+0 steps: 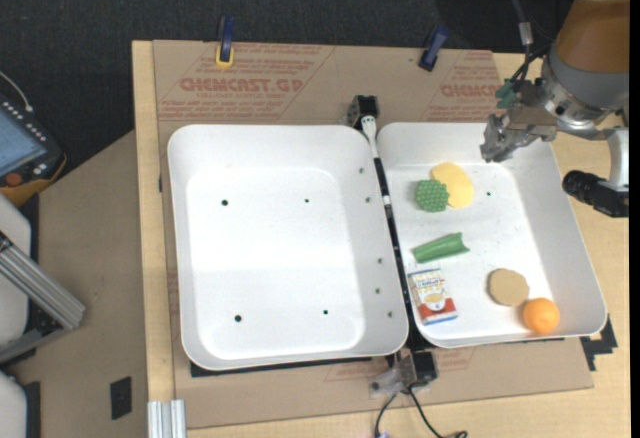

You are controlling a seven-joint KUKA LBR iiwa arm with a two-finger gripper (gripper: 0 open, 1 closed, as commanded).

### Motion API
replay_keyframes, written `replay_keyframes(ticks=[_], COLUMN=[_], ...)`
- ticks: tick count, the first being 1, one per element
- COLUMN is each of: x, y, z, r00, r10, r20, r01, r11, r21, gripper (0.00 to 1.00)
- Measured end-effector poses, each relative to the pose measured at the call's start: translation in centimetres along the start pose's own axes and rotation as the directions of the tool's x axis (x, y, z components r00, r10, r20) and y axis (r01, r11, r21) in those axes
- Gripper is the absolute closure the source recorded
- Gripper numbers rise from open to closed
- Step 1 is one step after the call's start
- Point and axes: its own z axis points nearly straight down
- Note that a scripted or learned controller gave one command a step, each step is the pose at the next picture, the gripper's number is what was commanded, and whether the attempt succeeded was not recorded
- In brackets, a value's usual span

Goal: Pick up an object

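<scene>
At the bottom edge of the frame, a black clip with trailing wires [408, 373] sits on the brown cardboard sheet [300, 76] that underlies both bins. Just above it, in the lower right of the frame, the right-hand shallow white plastic bin [575, 236] holds all the loose items. Nearest the bottom right corner lies a small round orange ball [541, 315], touching or almost touching a flat tan disc [508, 286] just up and to its left. At the bin's lower left corner lies a small white and red printed carton [433, 294], lying flat. Above that, a green elongated pepper-like piece [441, 247] rests at a slight tilt. Further up, near the middle of the bin, a bumpy green ball [432, 195] touches a pale yellow rounded lump [454, 182] on its right.

The left-hand shallow white plastic bin [190, 226] fills the centre left of the frame, its floor marked by four small dark dots.

In the upper right, the grey two-finger gripper [497, 148] hangs over the top edge of the right bin, up and to the right of the yellow lump and apart from it. Nothing is seen between its fingers; how far they are parted cannot be told. Above it is the orange band [598, 21] of the arm. Along the top edge of the cardboard sit a blue and yellow clamp [226, 44] and a blue clamp [433, 46].
</scene>
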Motion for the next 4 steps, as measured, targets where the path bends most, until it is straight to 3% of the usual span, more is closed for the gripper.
replay_keyframes(ticks=[1, 3, 4], x=[7.5, 18.9, 17.3], y=[-3.7, -6.2, -12.3], z=[-7.1, -12.3, -8.0], r00=[1.000, 1.000, 1.000], r10=[-0.007, -0.007, 0.003], r20=[-0.004, -0.005, -0.002], r01=[0.007, 0.007, -0.003], r11=[1.000, 1.000, 1.000], r21=[-0.002, -0.001, 0.014], gripper=[1.00, 1.00, 1.00])
